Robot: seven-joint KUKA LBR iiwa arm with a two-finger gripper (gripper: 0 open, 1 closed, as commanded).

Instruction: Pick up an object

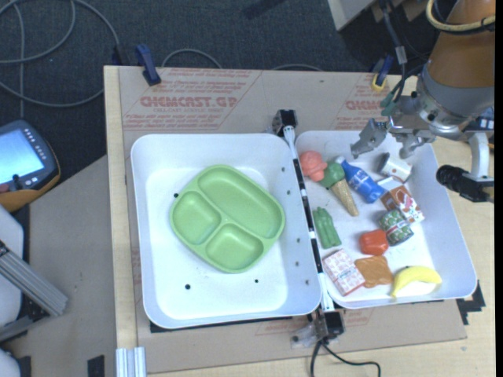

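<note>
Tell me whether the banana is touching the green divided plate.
Apart. The camera view shows the banana in the right bin's near corner, while the green divided plate sits in the left bin, bin walls between them.

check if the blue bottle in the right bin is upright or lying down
Lying down. The blue bottle rests on its side on the right bin floor, white cap toward the ice cream cone.
</note>
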